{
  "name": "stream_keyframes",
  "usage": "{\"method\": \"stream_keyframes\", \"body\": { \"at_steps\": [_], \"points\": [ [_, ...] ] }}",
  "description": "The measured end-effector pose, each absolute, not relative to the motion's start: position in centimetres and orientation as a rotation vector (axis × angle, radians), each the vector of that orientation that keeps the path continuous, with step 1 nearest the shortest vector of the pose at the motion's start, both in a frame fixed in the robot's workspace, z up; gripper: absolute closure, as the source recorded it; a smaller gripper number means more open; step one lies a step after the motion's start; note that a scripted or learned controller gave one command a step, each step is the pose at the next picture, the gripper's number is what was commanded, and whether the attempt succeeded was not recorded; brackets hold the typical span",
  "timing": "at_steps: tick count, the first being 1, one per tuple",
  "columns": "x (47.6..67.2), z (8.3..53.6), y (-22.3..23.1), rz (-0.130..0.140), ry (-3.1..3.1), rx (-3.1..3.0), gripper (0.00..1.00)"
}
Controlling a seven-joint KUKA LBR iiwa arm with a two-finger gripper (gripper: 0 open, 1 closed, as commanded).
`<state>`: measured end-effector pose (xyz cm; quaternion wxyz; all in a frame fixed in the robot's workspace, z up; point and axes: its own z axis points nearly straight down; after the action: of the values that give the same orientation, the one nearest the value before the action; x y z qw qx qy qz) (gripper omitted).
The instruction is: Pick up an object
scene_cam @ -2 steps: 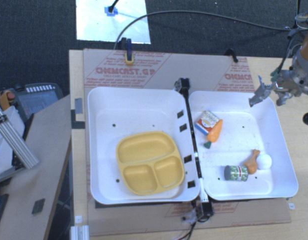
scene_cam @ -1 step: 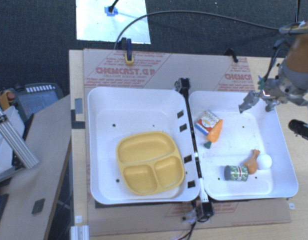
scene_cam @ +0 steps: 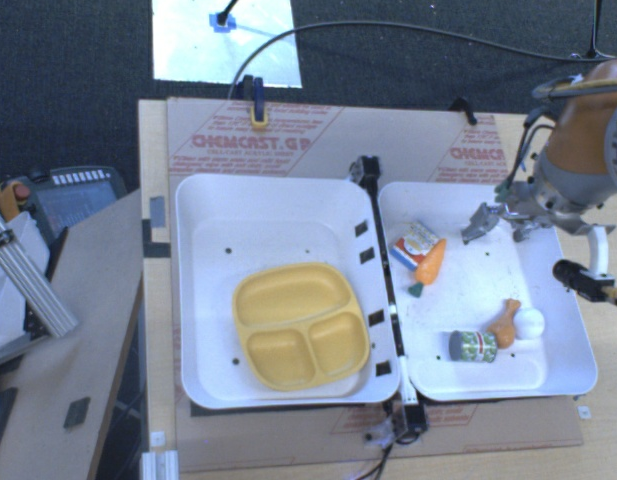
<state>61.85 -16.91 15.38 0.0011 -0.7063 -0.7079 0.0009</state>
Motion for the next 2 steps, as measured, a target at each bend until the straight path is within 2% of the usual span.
{"method": "stream_keyframes", "body": {
  "at_steps": [1,2],
  "points": [
    [61.3,9.4,-17.4,0.003,-2.221,-2.218,0.0],
    [61.5,10.9,-17.5,-0.003,-2.227,-2.222,1.0]
  ]
}}
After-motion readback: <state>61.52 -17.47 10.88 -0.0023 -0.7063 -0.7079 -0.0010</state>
